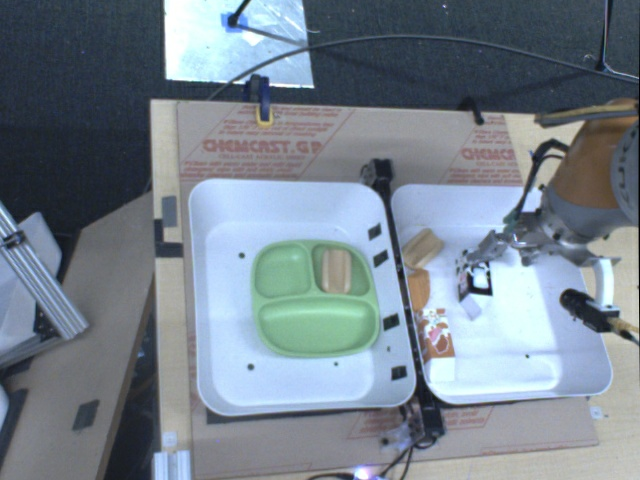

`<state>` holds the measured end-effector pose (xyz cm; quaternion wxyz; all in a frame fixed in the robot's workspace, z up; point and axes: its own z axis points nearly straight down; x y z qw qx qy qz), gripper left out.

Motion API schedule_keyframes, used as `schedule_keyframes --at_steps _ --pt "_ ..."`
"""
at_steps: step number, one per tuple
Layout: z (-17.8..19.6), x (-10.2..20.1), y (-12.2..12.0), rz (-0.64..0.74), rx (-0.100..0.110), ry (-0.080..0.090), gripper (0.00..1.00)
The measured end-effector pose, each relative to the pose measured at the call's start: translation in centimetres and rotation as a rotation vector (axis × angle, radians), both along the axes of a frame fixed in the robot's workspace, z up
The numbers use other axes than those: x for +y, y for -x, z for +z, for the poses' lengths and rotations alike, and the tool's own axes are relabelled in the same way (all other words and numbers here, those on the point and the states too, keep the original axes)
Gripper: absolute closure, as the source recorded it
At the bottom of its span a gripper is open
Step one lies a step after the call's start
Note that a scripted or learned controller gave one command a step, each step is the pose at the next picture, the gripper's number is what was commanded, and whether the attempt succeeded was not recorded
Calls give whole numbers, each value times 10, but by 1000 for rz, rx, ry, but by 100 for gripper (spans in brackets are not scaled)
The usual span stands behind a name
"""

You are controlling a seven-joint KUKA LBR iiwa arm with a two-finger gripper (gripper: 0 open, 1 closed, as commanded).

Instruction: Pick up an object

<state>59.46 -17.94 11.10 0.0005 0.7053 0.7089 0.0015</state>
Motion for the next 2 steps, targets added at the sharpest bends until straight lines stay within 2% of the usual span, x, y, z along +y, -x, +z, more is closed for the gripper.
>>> schedule_keyframes --at_steps 1,2 --pt "-4 -1 -6 -1 -17 4 0" --pt "9 0 -8 1 -25 4 100"
